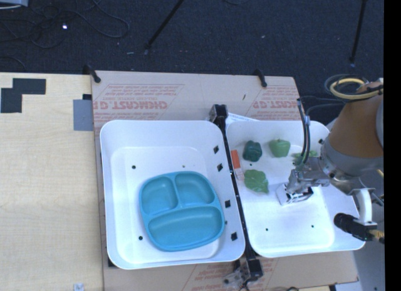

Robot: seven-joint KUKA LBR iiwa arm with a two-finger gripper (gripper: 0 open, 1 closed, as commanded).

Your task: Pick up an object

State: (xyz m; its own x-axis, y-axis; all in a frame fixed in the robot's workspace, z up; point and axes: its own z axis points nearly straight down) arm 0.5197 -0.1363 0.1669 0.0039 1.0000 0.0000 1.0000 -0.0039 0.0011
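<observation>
**Arm low in the right bin, three green things beside it**

Two shallow white bins sit side by side on a sheet of cardboard [156,95] that covers the bench. The left bin [119,158] holds a blue divided plate [180,211], lying flat toward its near edge, with three compartments facing up.

The right bin [301,239] carries the loose objects, all gathered toward its far-left corner. A dark teal lump [252,150] lies closest to the divider between the bins. Just beside it, toward the bin's far edge, rests a lighter green piece [279,148]. A crumpled green piece [255,180] lies nearer the middle of the bin, below the teal lump and apart from it. A small orange strip [235,158] sits on the divider rim at the bin's left edge.

The arm [354,133] reaches in from the right edge of the right bin, its orange band above the wrist. The gripper [296,193] is down near the bin floor around the middle, to the right of the crumpled green piece and apart from it. Whether it is released or clenched, I cannot tell; nothing is visibly held.
</observation>
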